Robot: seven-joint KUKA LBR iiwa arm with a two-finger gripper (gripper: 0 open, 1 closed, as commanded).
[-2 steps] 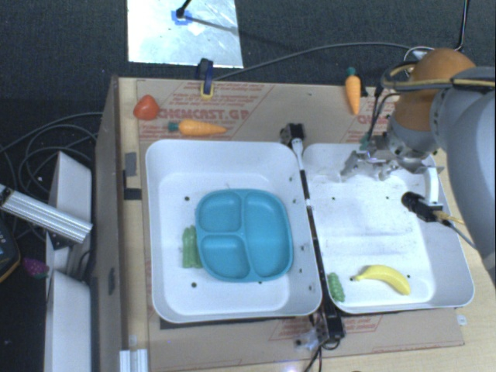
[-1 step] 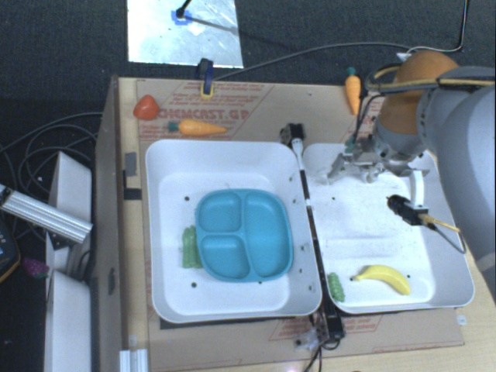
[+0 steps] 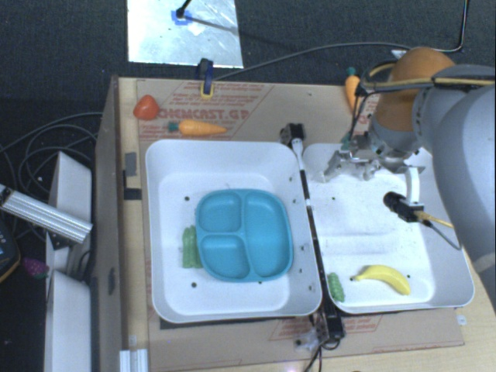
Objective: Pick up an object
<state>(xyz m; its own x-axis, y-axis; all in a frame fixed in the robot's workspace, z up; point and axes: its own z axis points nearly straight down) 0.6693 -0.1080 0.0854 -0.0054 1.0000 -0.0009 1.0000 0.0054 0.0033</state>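
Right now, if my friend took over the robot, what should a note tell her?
Gripper: at the far end of the right bin, nothing seen between its fingers.
Things: banana and a small green piece at the right bin's near end; blue divided plate with a green piece beside it in the left bin.
Done: nothing picked yet.
Left: grab one object and lift.

Both bins [image 3: 232,157] are plain white, one carrying a light blue tray [image 3: 244,233] with a green piece [image 3: 189,247] beside it, the other a yellow banana [image 3: 382,277] and a small green piece [image 3: 335,287]. The tabletop [image 3: 256,107] is tan with faded red lettering and bears an orange carrot [image 3: 198,128] and a red-orange tomato [image 3: 146,108]. The arm [image 3: 457,122] is grey with an orange band [image 3: 407,84].
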